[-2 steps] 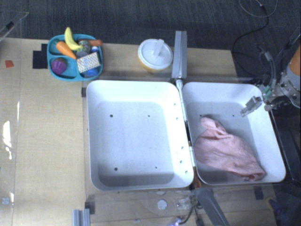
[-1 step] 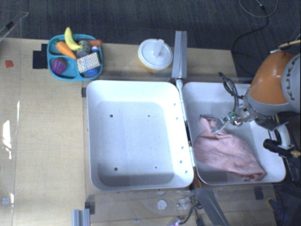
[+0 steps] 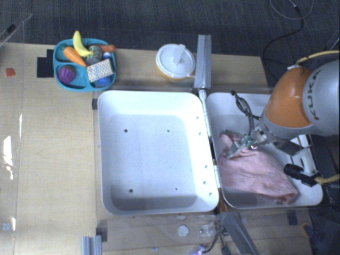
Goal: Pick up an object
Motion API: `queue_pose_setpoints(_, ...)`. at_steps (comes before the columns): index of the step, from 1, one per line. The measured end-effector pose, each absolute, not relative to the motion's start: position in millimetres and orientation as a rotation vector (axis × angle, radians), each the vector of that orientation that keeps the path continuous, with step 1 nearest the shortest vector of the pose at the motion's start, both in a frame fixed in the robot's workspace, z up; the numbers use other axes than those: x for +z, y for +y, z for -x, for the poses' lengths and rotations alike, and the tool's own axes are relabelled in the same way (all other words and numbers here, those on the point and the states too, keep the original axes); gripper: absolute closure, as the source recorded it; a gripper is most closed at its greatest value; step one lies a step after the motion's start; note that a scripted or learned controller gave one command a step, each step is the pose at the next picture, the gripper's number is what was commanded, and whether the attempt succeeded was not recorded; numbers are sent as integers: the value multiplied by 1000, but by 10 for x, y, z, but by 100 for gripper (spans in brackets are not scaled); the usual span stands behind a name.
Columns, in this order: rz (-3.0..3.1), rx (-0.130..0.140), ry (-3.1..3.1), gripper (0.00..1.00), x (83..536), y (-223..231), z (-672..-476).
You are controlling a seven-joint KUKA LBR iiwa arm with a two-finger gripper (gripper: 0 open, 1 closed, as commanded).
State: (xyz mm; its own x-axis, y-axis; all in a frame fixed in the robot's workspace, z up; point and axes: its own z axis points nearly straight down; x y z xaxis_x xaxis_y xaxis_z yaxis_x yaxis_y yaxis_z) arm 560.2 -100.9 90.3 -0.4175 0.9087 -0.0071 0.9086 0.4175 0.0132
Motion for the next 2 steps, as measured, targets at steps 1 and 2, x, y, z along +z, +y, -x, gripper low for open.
queue_pose_setpoints(1, -1680, 20, 2624, 100, 1043, -1007, -5644)
queue_pose_setpoints(2, -1681, 20, 2624, 0, 1044, -1008, -5644)
